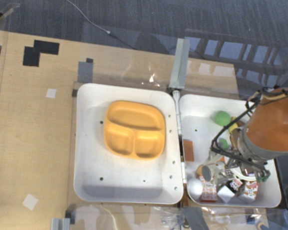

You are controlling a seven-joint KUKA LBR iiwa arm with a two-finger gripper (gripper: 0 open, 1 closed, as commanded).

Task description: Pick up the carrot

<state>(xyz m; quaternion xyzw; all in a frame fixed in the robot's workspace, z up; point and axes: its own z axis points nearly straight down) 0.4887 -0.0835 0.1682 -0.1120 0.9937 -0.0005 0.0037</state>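
A small orange-brown oblong piece (188, 151), taken here for the carrot, is seen lying in the right-hand white bin (199, 108), close against that bin's left wall and about halfway along it. It lies flat and apart from the other things, and it is not touched by the gripper. The gripper (231, 172) is lowered into the same bin further to the right, over a heap of small things near the bin's front edge. It is largely hidden by the orange band of the arm (278, 126) and by dark cables, so whether it is wide or narrow cannot be told, and nothing can be made out as held.

In the heap, a white ball (195, 186), a red and white packet (208, 193) and a small white carton (249, 190) can be distinguished. A green ball (222, 117) is found near the back of the bin. In the left-hand bin (87, 132) a yellow divided plate (134, 129), with three compartments, is set near the middle.
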